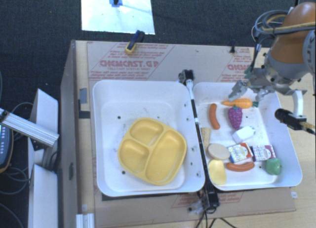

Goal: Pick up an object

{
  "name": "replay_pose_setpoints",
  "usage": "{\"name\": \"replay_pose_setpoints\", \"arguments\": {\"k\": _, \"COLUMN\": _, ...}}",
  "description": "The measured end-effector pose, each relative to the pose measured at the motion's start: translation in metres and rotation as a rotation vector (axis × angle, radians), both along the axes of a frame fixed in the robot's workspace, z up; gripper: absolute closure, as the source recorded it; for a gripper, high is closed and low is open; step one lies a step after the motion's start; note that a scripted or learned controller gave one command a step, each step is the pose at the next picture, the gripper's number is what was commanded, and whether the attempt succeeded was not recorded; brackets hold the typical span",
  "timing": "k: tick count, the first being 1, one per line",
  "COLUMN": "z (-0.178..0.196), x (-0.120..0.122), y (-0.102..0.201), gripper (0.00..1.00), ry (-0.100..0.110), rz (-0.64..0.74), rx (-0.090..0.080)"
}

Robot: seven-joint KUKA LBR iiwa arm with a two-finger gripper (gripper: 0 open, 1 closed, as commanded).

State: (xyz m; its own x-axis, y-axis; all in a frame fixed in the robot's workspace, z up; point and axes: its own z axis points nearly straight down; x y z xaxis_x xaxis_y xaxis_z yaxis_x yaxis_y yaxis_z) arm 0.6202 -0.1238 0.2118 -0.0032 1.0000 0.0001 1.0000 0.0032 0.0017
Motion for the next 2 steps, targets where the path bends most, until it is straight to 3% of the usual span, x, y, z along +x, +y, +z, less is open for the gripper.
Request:
{"name": "replay_pose_setpoints", "arguments": {"k": 1, "z": -0.127, "x": 0.01, "y": -0.019, "gripper": 0.0, "ry": 0.0, "rz": -0.002, "rx": -0.001}}
{"name": "replay_pose_setpoints", "arguments": {"k": 2, "z": -0.116, "x": 0.011, "y": -0.019, "gripper": 1.0, "ry": -0.004, "rz": -0.001, "rx": -0.001}}
